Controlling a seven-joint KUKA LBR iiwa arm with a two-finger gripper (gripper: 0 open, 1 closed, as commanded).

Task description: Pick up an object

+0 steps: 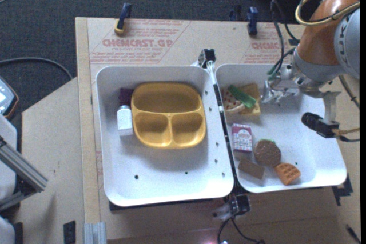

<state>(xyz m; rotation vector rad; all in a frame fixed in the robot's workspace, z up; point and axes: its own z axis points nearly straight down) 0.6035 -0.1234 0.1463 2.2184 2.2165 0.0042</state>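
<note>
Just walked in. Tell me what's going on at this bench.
The arm reaches in from the right, its hand low over the right bin, beside the toy pizza slice and green piece. I can't see anything held. A round cookie, waffle and small carton lie nearby. The left bin holds a yellow divided tray.

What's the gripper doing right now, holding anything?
Gripper: low over the right bin, beside the yellow and green toy. Open or closed cannot be told, and nothing can be seen in its grasp.
</note>
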